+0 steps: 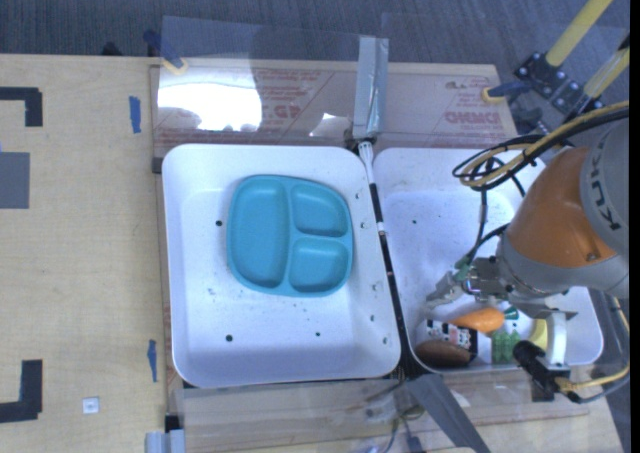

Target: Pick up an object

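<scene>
While the gripper (470,289) hangs low in the right bin (420,211), jaws too hidden to tell, an orange object (484,320) lies just beside it among clutter; a blue tray (290,234) fills the left bin (195,271).

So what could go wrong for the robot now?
The small things are crowded together in the near corner of the right bin: an orange piece, a brown piece and a green one. The claw might nudge one aside or catch two at once. Being so close to the bin's wall, it could also bump the rim.
</scene>
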Controlling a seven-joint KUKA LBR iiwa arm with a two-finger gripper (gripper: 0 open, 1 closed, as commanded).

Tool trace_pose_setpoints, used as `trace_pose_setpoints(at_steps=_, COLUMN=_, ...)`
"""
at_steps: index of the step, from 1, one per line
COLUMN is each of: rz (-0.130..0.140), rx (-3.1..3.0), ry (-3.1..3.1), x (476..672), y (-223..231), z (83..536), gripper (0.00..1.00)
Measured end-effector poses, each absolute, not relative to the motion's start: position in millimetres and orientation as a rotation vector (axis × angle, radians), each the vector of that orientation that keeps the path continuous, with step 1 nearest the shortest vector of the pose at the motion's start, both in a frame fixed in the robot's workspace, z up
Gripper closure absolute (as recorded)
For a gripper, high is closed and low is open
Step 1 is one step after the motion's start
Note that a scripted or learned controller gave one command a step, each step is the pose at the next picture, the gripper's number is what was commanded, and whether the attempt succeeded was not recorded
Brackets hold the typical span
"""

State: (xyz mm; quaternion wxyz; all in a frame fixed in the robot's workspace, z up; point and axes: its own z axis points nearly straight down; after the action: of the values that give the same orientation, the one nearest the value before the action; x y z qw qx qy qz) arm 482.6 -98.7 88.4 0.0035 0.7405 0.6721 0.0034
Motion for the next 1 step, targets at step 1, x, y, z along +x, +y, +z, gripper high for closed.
trace_pose_setpoints(at_steps=1, rz=0.001, rx=1.865, ry=2.522, x=480.0, y=-150.2, z=125.3, gripper=0.00)
